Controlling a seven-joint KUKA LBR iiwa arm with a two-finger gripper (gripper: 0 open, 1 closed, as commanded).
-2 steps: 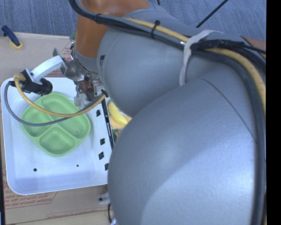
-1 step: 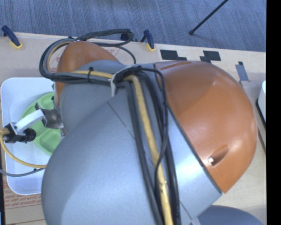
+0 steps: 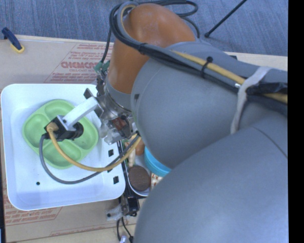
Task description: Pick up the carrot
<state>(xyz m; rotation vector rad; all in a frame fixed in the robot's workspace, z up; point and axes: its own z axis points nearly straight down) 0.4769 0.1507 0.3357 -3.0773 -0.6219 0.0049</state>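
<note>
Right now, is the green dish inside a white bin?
Yes, the green dish lies inside the white bin on the view's left.

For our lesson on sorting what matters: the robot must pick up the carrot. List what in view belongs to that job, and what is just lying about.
Belongs to the job: gripper; orange sliver beside the arm, possibly the carrot, mostly hidden.

Just lying about: green clover-shaped dish in the left bin; brown round thing; blue thing; blue-and-yellow clamp on the bench.
</note>
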